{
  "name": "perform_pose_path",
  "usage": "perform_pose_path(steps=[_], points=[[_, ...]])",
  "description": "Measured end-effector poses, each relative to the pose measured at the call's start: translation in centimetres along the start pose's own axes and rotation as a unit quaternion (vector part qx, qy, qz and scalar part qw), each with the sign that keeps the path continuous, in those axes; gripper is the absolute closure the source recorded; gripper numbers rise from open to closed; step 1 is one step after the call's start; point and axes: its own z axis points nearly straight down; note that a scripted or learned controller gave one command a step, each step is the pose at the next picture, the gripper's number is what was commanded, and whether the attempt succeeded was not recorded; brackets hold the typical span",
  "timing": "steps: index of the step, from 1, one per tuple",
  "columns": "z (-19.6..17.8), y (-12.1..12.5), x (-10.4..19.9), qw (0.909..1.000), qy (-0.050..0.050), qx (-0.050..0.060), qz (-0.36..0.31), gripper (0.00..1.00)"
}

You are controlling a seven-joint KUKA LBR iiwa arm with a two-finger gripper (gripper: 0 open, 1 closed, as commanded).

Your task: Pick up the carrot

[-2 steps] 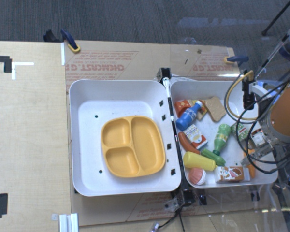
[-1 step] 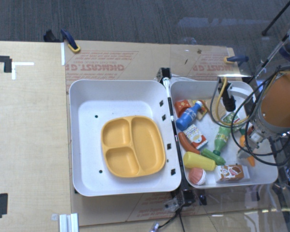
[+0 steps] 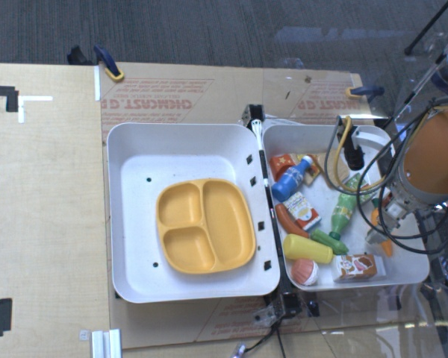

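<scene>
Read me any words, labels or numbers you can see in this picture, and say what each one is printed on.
"CHICAZT CE", as best it reads, mirrored or upside down in red on the cardboard sheet behind the left bin.
Red print on the cardboard behind the right bin: too blurred.
Labels on the small carton and snack packet: too small.

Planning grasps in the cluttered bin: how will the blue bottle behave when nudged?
The blue bottle lies on its side with a rounded body, so it will probably roll. It rests against a red item, so it may shift that too. It looks like stiff, light plastic.
</scene>
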Motion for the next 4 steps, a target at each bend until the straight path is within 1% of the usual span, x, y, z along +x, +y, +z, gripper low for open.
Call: perform_pose_path(steps=[4], points=[[-2.3,-0.8,-0.2,0.9997,-0.015,0.007,0.016,1.0]])
